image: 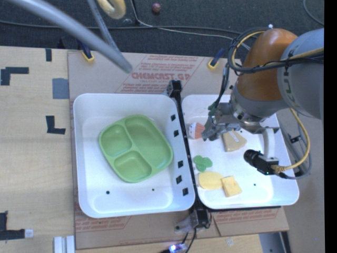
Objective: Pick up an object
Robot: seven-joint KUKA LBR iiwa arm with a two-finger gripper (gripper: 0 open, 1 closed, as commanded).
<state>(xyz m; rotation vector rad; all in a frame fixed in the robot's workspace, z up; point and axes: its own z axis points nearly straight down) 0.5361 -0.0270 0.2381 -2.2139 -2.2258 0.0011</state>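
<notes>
Cardboard-topped counter (158,70) carries two white bins; my tool (212,129) hangs low in the right bin (284,194), grip state unreadable; orange-white piece (196,131) lies just left of it by the divider; tan wedge (232,140) just right.

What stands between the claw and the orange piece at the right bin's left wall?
Nothing visible does. The claw sits low in the right bin, right beside the orange piece, with no object between them.
</notes>
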